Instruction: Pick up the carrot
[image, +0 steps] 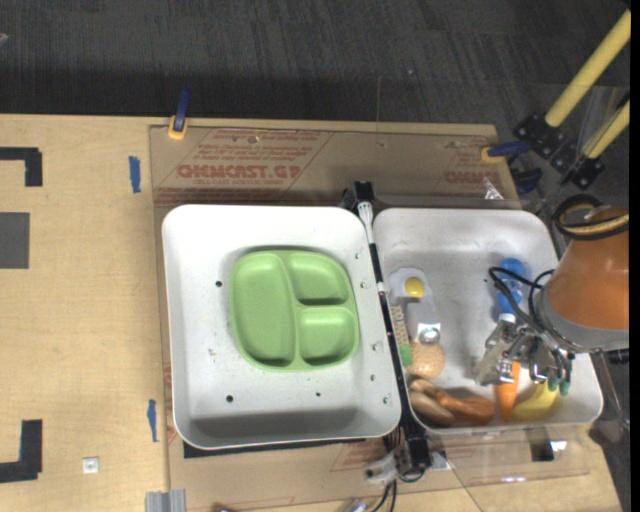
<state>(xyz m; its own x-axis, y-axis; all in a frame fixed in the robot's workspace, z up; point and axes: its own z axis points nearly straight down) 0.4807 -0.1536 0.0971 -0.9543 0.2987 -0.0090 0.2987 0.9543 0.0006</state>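
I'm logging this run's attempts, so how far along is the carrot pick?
Done: the gripper has reached into the right bin, low over the pile at its near right corner. In hand: it sits right at the orange carrot, beside a yellow item; a grasp cannot be confirmed. Left: securing and lifting the carrot.
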